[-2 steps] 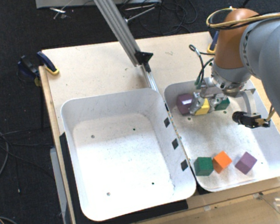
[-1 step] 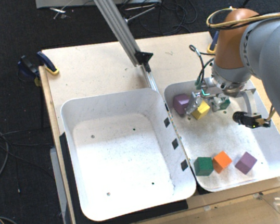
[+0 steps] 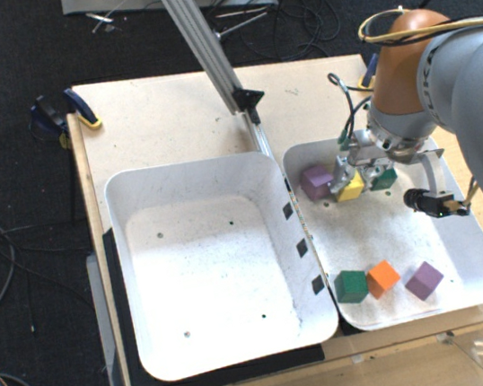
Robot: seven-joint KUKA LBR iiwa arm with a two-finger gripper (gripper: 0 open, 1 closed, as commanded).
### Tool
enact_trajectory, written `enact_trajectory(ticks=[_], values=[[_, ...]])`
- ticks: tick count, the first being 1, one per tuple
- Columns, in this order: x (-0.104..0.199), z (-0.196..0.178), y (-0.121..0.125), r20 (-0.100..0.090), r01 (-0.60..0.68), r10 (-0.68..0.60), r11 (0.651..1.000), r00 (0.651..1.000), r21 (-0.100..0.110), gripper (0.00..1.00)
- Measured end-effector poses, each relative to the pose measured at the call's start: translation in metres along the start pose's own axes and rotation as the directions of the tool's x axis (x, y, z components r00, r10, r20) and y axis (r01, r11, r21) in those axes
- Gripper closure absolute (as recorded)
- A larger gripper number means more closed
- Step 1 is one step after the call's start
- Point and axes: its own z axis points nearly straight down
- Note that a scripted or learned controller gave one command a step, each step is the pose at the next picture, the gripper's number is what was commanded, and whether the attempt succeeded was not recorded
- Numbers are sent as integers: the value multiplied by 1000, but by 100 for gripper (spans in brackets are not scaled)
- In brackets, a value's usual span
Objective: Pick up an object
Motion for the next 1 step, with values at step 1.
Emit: enact_trajectory(ticks=[1], values=[[-15, 14, 9, -6, -3, 3, 1000, 1000, 1, 100]])
